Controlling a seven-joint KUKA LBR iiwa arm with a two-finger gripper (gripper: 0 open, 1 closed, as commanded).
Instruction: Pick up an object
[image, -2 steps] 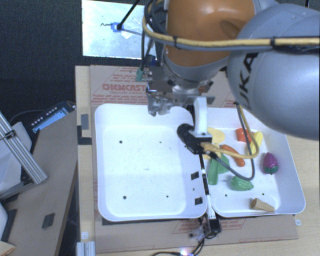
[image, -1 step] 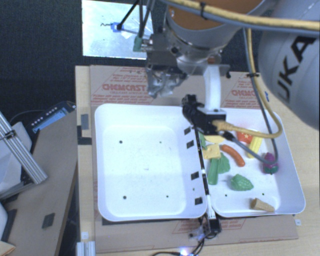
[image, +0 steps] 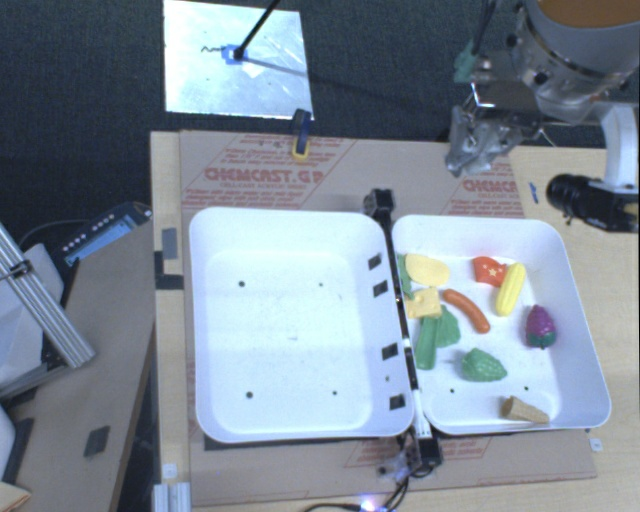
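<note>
Approach step: the tool hangs above the desk behind the right bin, grip state indeterminable. Toy foods, including a corn cob, lie inside. Descent onto one item appears next.

Two shallow white bins sit side by side: the left bin and the right bin; the right one holds nine toy foods: one corn cob; one sausage; one red piece; one purple piece; two yellow pieces; two green pieces; one tan wedge.
</note>
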